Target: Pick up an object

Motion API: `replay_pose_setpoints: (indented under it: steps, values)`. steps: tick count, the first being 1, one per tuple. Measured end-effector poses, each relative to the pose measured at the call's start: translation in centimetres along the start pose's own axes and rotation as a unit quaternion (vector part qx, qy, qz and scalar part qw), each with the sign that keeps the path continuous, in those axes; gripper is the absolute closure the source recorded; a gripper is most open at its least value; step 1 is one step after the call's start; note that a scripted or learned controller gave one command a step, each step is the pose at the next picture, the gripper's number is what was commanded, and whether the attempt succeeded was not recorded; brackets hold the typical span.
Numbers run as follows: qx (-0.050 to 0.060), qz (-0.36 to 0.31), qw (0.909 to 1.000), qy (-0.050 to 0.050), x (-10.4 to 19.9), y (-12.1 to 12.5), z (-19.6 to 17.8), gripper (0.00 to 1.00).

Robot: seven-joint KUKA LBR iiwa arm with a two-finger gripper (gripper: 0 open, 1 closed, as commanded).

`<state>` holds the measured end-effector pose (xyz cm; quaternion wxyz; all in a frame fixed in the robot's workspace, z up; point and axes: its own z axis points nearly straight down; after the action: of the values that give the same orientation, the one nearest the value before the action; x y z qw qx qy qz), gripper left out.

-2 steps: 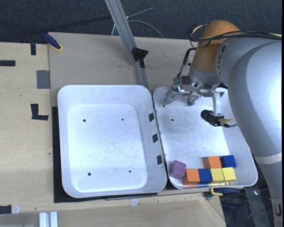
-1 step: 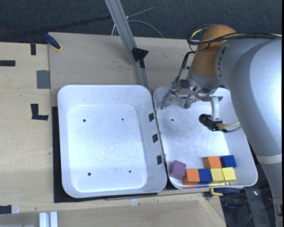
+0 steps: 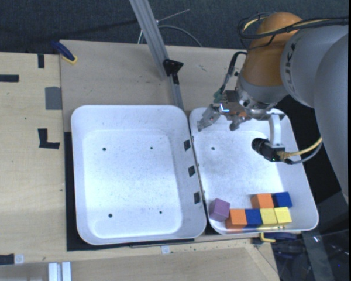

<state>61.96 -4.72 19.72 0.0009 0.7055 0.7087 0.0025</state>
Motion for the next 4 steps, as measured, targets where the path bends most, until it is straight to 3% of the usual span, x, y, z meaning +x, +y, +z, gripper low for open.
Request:
replay_pose_setpoints:
  steps: [1,4]
  values:
    - [0.003,-0.001,1.0000,0.000,3.3,2.3,0.6,0.00]
    - [0.004,-0.001,1.0000,0.000,14.2,2.5,0.6,0.00]
